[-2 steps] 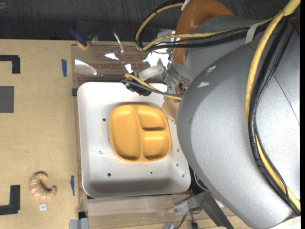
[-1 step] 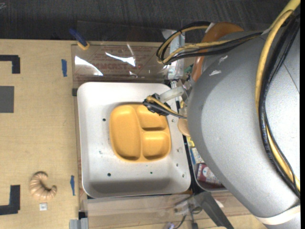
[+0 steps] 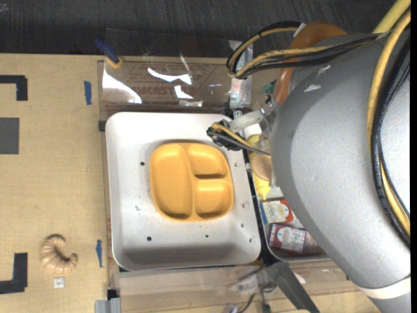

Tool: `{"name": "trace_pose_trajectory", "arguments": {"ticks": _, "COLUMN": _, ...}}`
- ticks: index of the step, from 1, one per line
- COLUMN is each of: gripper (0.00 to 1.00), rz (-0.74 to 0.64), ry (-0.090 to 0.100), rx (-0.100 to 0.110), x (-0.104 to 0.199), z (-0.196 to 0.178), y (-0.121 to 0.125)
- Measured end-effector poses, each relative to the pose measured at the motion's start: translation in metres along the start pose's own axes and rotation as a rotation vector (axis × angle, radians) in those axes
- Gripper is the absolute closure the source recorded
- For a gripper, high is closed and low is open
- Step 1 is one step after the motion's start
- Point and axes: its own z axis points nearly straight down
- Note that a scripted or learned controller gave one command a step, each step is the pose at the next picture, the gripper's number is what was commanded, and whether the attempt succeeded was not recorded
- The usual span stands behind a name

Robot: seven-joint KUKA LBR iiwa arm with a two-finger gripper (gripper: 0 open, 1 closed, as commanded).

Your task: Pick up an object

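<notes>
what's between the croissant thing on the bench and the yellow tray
In the camera view, bare cardboard bench, then the white bin's left wall, between croissant and yellow tray.

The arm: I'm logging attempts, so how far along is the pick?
Done: nothing looks lifted. The yellow tray lies flat in the left bin. In hand: the arm hangs over the right bin's packets, hiding its grasp. Left: grasping and lifting an object.
</notes>
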Motion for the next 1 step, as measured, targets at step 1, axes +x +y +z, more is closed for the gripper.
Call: {"name": "trace_pose_trajectory", "arguments": {"ticks": 1, "gripper": 1.00, "rz": -0.121, "ry": -0.003, "rx": 0.002, "x": 0.0043, "z": 0.0007, "y": -0.0137}}
